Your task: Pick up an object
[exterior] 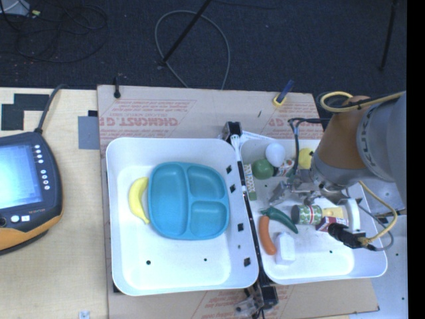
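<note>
The right bin holds several small objects: a white ball, a green ball, a yellow piece, a dark green pepper, an orange carrot, a white block and a small green-labelled can. My gripper hangs low over the middle of this bin, just right of the green ball and above the pepper and can. The arm's grey and orange wrist covers the bin's far right part.
The left bin carries a blue divided plate with a yellow banana against its left side. A black divider separates the bins. A tablet-like pendant lies at the far left. Cables trail by the right bin's right side.
</note>
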Robot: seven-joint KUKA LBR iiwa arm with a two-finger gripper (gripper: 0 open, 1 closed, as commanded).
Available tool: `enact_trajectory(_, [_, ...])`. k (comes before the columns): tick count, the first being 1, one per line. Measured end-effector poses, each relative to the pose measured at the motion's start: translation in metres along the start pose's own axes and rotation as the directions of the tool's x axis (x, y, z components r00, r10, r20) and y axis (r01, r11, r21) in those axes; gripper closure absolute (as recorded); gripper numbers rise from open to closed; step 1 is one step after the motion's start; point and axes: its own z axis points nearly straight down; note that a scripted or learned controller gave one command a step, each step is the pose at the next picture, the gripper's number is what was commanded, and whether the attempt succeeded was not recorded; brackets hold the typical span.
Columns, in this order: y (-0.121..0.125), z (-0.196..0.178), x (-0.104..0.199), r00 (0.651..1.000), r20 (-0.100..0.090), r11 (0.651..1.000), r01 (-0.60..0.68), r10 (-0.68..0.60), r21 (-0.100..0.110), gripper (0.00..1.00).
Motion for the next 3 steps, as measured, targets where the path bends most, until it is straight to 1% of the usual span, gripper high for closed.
enact_trajectory(1, [0.063,0.000,0.024,1.000,-0.003,1.000,0.006,-0.006,0.012,0.00])
enact_trajectory(2, [0.005,0.000,0.015,1.000,-0.001,1.000,-0.001,0.001,0.003,0.00])
enact_trajectory(3, [0.063,0.000,0.030,1.000,0.001,1.000,0.004,-0.004,0.010,0.00])
